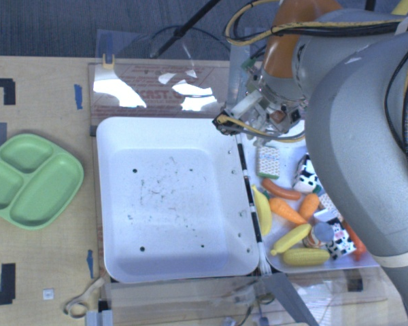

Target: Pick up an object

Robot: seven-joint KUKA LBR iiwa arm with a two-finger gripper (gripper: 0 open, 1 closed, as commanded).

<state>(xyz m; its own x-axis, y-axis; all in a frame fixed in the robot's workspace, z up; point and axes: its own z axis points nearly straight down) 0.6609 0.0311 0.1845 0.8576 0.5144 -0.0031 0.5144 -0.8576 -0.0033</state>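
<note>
End effector [268, 117] w/ fingers' state unclear, hangs over right bin [285, 267] of smooth plastic veg, curved banana [262, 209]

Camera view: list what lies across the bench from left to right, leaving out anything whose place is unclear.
Green divided plate → left white bin → yellow banana at the right bin's left edge → orange carrot → grey arm.

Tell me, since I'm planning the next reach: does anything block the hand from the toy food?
Nothing visible does. The hand sits above the right bin's far end, with the carrots and bananas lying uncovered nearer the camera.
</note>
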